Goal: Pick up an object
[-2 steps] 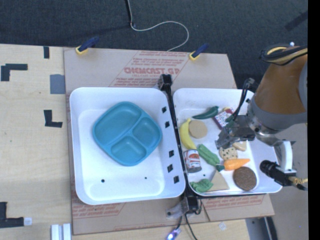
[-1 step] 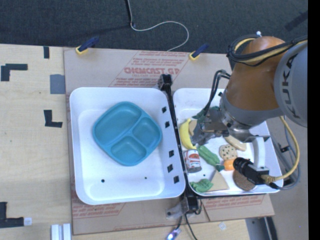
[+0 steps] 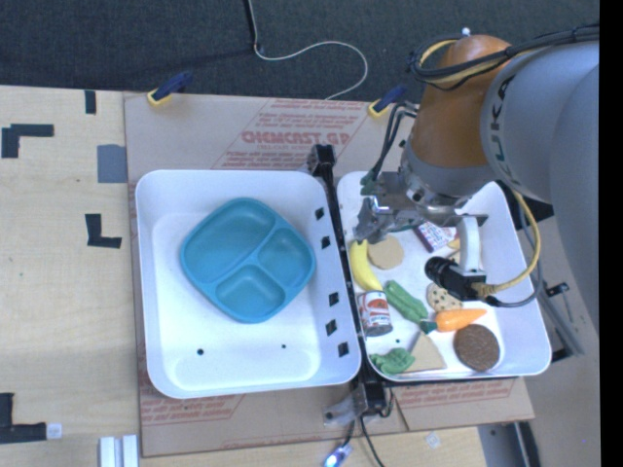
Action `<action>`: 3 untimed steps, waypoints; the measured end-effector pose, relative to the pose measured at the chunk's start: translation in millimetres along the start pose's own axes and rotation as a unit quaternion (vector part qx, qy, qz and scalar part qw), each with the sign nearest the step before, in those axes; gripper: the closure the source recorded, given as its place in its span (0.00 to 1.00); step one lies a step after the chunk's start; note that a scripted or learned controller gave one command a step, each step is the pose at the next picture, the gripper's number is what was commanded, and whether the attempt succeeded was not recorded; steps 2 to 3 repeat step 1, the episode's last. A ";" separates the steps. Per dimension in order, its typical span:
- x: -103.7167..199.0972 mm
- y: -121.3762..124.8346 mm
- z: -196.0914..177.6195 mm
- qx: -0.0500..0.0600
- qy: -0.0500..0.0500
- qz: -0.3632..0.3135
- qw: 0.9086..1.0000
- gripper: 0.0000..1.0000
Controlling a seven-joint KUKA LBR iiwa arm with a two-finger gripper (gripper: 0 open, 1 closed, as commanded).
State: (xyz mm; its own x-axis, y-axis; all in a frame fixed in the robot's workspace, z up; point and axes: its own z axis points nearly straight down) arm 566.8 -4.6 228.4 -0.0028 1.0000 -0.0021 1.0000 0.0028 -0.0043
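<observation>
My gripper hangs over the upper left part of the right bin, just above the top end of a yellow banana and beside a tan round cookie. Nothing shows between its fingers. Lower in that bin lie a green pea pod, a small red-labelled can, an orange carrot, a brown round cookie, a cracker and a green leafy piece. The grey arm with its orange band covers the bin's upper right.
The left bin holds a blue divided plate. A black divider with clips runs between the bins. Cardboard lies under both, and a white cable loops behind. A yellow cable hangs off the arm over the right bin.
</observation>
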 end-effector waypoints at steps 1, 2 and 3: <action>-0.2 -2.2 -2.3 0.000 0.000 0.001 1.000 0.00; -0.2 -2.2 -2.3 0.000 0.000 0.001 1.000 0.00; -0.2 -2.2 -2.3 0.000 0.000 0.001 1.000 0.00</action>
